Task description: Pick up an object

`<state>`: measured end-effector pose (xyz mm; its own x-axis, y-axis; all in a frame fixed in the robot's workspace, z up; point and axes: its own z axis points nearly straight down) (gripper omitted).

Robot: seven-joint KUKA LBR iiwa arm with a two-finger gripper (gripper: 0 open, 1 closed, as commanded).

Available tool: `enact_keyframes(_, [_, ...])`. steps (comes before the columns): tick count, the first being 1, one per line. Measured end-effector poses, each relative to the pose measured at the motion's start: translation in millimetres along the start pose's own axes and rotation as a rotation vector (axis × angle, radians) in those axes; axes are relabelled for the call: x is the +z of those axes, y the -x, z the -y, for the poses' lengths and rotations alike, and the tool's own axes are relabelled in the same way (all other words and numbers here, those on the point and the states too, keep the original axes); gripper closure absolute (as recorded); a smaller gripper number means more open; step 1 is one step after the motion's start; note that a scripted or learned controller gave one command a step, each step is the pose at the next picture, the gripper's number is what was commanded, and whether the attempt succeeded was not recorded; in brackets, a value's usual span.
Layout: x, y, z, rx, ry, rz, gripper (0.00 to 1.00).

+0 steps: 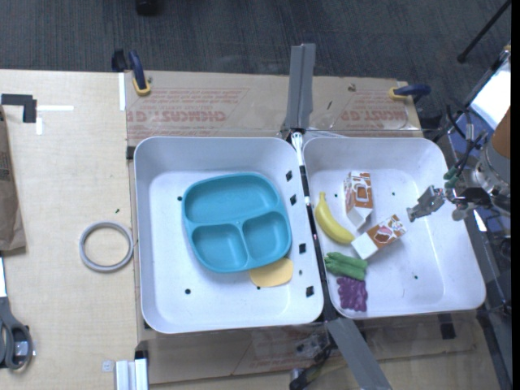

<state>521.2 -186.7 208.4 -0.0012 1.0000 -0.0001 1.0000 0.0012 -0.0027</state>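
Tool [424, 204], grip state unclear, hovers right of carton [382, 235] | we'd descend squarely, clear of banana [331, 221]

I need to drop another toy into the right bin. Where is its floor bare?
The right bin is bare along its right half, below the gripper, and its far left corner. Crowded down the left: banana, two cartons, green pods, grapes.

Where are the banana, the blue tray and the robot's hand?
banana [331, 220], camera view, middle of its curve.
blue tray [236, 221], camera view, central divider.
hand [428, 201], camera view, between its fingertips.
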Motion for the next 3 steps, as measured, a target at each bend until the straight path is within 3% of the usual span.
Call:
enact_keyframes(1, [85, -37, -37, -0.164, 0.001, 0.0, 0.0])
enact_keyframes(2, [104, -27, -132, -0.164, -0.023, -0.007, 0.0])
enact_keyframes(3, [80, -82, -139, -0.447, 0.005, 0.002, 0.0])
